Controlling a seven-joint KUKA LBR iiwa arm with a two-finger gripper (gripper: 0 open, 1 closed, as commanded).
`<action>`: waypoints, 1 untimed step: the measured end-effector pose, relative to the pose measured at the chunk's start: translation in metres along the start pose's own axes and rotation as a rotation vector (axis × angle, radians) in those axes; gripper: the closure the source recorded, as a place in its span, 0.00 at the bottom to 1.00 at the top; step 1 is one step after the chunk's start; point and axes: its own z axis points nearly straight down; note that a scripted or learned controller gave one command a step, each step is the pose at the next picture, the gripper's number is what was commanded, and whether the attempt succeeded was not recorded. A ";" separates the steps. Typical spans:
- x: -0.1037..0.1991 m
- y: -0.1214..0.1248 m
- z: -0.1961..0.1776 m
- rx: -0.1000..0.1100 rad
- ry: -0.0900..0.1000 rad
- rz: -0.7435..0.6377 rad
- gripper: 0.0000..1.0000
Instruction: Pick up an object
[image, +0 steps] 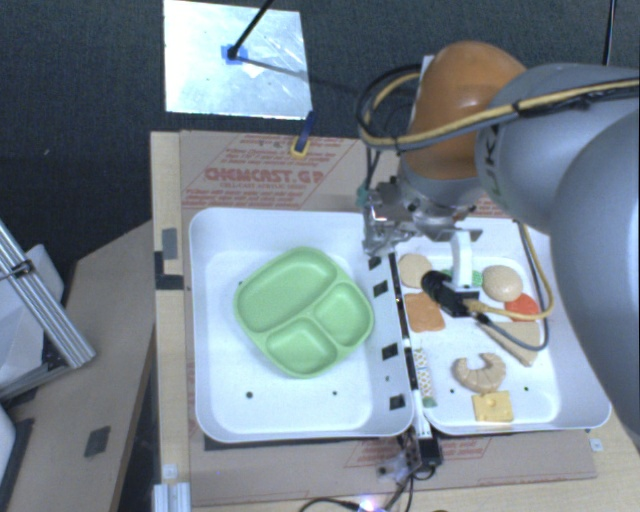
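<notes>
In the right bin (560, 400) lie several toy food pieces: a pale round bun (413, 268), a brown toast slice (425, 314), a croissant (480, 371), a yellow cheese square (492, 407), a tan roll (501, 279) with a red piece (527, 301) beside it, and a long beige wedge (517, 338). My gripper (380, 238) hangs at the far end of the wall between the two bins, just left of the pale bun. I see nothing held in it. The arm covers the right bin's far corner.
The left bin (220, 400) holds a green divided plate (303, 310) near its middle. A black-clipped divider (398, 350) runs between the bins. Cardboard (260, 172) lies under both, with a shiny sheet (238, 60) behind it.
</notes>
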 end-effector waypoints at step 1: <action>0.021 -0.023 -0.007 0.001 0.000 0.001 1.00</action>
